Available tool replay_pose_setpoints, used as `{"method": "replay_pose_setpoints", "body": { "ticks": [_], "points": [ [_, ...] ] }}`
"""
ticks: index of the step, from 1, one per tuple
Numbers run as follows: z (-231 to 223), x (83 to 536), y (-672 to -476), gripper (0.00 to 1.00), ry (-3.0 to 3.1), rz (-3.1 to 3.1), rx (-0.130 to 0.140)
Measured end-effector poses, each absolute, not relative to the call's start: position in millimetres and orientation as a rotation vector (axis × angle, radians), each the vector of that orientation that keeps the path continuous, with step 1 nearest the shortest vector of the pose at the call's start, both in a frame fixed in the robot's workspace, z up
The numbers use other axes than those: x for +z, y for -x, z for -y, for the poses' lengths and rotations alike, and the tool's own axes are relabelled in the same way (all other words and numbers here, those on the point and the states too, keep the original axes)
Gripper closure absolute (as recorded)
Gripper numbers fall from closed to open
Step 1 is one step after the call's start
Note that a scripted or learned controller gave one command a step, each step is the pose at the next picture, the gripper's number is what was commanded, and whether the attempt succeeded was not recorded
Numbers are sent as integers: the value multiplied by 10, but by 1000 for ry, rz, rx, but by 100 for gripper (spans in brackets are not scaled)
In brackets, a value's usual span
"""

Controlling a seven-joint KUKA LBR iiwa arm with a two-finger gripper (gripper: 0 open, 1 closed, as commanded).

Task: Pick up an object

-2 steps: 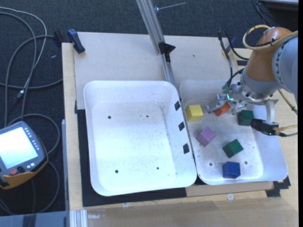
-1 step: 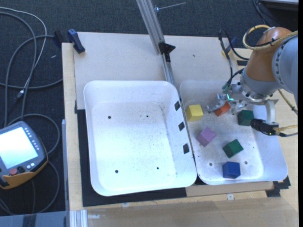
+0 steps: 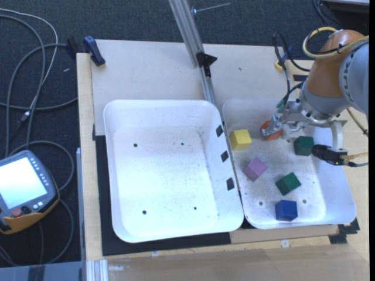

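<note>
Gripper [image 3: 285, 120] partly behind the wrist

No text, label, brand, number or sign can be read anywhere here. The lit screen of the handheld teach pendant [image 3: 23, 187], lying on the dark floor off the bench's left edge, glows a plain pale white with no legible characters. The coloured blocks in the right bin [image 3: 334, 212] carry no markings.

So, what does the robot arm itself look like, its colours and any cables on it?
The arm is grey and rounded, with an orange band above the wrist. Thin black cables run beside it, and a yellowish loop curves near the band. The gripper is small, metallic grey.
</note>
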State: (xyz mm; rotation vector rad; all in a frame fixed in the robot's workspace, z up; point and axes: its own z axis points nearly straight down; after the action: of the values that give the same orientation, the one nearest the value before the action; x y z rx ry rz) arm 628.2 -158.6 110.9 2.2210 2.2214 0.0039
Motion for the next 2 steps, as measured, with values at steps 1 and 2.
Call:
{"method": "replay_pose_setpoints", "body": {
  "ticks": [1, 2],
  "points": [
    [966, 1136, -6133, 100, -2210, -2203, -8],
    [587, 2044, -5685, 100, -2214, -2223, 9]
  ]
}}
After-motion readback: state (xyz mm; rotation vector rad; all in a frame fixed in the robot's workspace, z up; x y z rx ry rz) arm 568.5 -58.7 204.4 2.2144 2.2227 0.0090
